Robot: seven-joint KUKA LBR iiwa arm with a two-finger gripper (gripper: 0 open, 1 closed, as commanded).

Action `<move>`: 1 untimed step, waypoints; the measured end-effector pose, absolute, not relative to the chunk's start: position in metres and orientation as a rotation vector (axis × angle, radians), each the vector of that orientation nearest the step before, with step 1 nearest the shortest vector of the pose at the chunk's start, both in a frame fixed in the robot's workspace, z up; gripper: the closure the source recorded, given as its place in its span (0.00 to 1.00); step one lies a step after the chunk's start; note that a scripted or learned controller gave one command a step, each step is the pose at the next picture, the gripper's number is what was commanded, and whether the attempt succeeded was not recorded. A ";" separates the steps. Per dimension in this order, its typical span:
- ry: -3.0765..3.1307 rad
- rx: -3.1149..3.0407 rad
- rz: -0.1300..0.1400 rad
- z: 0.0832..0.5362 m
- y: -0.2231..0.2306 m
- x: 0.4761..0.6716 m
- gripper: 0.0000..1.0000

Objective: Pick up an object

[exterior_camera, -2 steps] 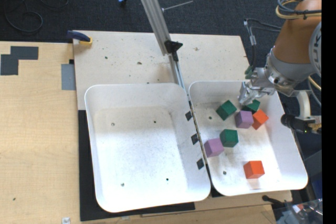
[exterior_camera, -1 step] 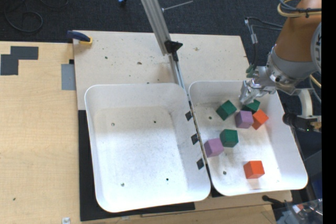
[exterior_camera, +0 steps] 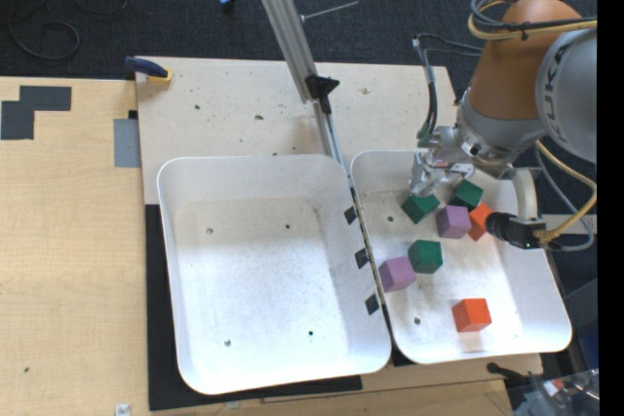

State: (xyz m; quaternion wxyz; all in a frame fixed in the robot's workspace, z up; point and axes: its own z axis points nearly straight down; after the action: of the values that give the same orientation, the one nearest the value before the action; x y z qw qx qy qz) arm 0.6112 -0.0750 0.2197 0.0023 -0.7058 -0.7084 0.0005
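Camera view shows the grey arm with the orange band reaching in from the right, and its two-finger gripper (exterior_camera: 429,182) hangs low over the far part of the right shallow white bin (exterior_camera: 546,331). Whether the jaws are spread or pressed together, I cannot tell; the wrist hides most of them.

Just under the gripper lies a dark green cube (exterior_camera: 421,207), at the edge of a small cluster: a second green cube (exterior_camera: 468,193) near the wrist, a purple cube (exterior_camera: 452,221) and an orange block (exterior_camera: 477,222) partly hidden behind it. A little apart, toward the near side, lie another green cube (exterior_camera: 425,255) and a purple cube by the divider (exterior_camera: 397,273), and an orange cube (exterior_camera: 472,314) rests alone near the front. The left white bin (exterior_camera: 175,209) stands beside it on the counter (exterior_camera: 224,107).

I judge the step to be the approach to a grasp, most likely on the dark green cube. Nothing appears lifted. The next move calls for the jaws to come down on both sides of this cube without pushing its neighbours, then to close and rise.
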 end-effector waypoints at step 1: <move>-2.223 -2.213 0.002 0.212 -0.023 0.607 1.00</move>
State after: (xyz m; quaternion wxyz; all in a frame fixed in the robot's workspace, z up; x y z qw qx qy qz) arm 0.6068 -0.0230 0.2124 0.0026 -0.7056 -0.7086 0.0008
